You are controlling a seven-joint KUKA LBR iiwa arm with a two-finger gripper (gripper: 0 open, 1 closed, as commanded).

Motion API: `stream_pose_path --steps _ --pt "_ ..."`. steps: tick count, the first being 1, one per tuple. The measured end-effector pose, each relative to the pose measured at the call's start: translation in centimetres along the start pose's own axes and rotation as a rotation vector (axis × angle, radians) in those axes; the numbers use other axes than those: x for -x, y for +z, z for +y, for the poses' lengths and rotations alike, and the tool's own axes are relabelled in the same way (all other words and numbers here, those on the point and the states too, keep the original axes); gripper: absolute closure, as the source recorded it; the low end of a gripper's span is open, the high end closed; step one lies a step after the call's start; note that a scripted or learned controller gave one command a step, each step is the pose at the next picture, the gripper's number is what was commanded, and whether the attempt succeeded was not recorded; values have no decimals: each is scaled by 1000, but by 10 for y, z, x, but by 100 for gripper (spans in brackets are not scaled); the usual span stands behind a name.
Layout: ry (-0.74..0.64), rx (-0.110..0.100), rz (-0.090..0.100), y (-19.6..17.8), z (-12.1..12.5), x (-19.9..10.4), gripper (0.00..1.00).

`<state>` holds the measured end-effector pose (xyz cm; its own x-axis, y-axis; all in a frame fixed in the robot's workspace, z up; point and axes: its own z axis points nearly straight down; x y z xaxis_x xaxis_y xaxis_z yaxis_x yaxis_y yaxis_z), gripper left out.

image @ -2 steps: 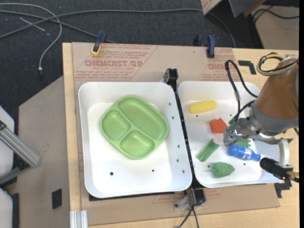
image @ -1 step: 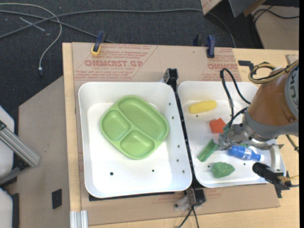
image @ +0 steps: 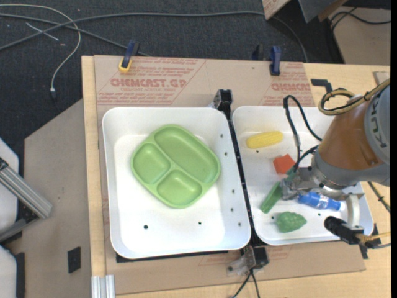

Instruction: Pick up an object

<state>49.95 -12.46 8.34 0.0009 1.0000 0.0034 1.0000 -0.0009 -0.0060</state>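
The long green piece [image: 271,198] lies tilted in the right bin [image: 260,228], with its top end right at my gripper [image: 290,187], but I cannot tell if I am holding it. A red block [image: 284,164] sits just above my gripper, a yellow corn [image: 264,140] farther up, a blue thing [image: 318,200] beside it and a bumpy green lump [image: 289,221] just below. Well off to the left, a green plate [image: 176,165] rests in the left bin [image: 124,228].

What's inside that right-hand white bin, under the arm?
The right bin holds a yellow corn-like piece, an orange-red block, a green stick, a blue bottle-like item and a bumpy green lump. The arm covers the bin's right part, hiding anything beneath.
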Motion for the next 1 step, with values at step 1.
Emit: stream_pose_path --steps 1 --pt "0 4 0 -12 1 0 100"
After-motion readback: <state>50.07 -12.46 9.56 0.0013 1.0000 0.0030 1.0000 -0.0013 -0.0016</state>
